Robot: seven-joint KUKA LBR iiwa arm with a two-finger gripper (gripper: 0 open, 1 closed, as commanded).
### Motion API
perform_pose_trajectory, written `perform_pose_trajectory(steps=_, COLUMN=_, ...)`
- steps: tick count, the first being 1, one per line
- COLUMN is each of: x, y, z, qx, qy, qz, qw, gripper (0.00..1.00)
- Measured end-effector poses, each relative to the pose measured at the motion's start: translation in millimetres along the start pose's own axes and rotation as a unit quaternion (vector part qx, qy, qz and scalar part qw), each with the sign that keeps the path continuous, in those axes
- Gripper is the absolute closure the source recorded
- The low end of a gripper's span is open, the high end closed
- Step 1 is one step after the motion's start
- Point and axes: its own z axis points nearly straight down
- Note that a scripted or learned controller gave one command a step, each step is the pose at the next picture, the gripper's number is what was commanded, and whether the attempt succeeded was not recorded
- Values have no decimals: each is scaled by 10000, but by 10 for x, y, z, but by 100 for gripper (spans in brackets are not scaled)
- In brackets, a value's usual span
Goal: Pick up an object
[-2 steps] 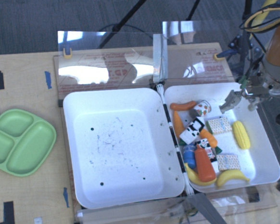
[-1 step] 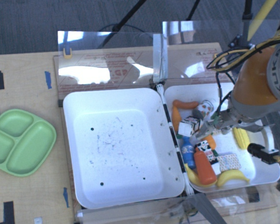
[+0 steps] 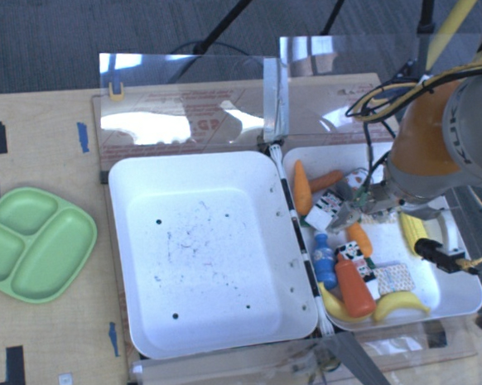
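I cannot tell the gripper's (image 3: 350, 210) state above the crowded right bin (image 3: 469, 294); beside the carrot (image 3: 302, 187), neighbours could spoil its grasp.

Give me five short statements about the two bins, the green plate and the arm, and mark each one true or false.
1. The green divided plate lies on the bench to the left of both bins. True.
2. The carrots, bananas and bottles lie in the left bin. False: they lie in the right bin.
3. The arm reaches down over the right bin. True.
4. A yellow banana lies near the front edge of the right bin. True.
5. The orange carrot lies on the green divided plate. False: it lies in the right bin, along its left wall.
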Motion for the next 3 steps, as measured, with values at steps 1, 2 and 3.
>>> perform_pose_trajectory(steps=1, x=-7, y=168, z=-2, qx=-16, qy=-13, qz=-798, qw=9968, gripper=0)
perform_pose_trajectory(steps=2, x=-35, y=197, z=-124, qx=-60, qy=-37, qz=-783, qw=9969, gripper=100)
perform_pose_trajectory(steps=3, x=-34, y=194, z=-121, qx=-53, qy=-36, qz=-784, qw=9969, gripper=0)
